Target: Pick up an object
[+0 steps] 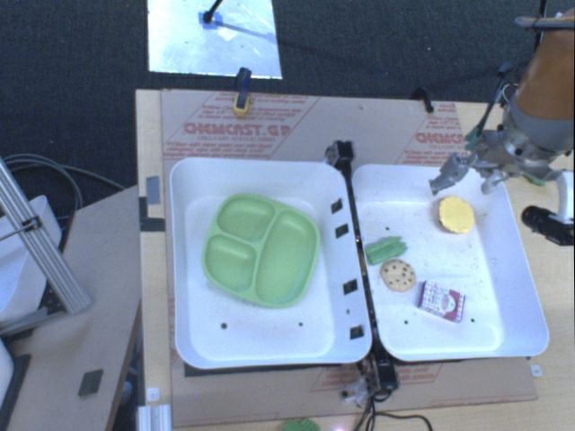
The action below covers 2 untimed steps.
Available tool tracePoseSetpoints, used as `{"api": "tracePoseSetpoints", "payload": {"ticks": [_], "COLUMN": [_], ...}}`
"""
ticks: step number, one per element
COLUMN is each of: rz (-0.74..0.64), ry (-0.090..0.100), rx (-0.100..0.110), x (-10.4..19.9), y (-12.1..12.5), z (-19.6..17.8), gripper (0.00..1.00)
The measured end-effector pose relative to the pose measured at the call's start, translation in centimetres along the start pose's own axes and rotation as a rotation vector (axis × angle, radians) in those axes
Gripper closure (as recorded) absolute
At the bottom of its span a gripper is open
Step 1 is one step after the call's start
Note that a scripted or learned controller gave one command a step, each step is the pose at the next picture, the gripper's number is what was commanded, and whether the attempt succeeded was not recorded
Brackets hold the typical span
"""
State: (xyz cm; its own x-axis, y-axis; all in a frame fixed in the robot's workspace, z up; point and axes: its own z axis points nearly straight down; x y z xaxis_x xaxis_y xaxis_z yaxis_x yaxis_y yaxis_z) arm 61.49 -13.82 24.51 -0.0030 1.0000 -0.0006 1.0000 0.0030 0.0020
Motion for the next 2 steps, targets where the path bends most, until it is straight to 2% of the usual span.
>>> {"api": "tracePoseSetpoints", "payload": {"ticks": [1,2], "rz": [0.006,0.001], "ry": [0.003,0.003], "rx": [0.008,0.012], "x": [0.8,1.2], "y": [-13.4,-12.0], "z": [-0.5,15.5], "gripper": [0.00,0.00]}}
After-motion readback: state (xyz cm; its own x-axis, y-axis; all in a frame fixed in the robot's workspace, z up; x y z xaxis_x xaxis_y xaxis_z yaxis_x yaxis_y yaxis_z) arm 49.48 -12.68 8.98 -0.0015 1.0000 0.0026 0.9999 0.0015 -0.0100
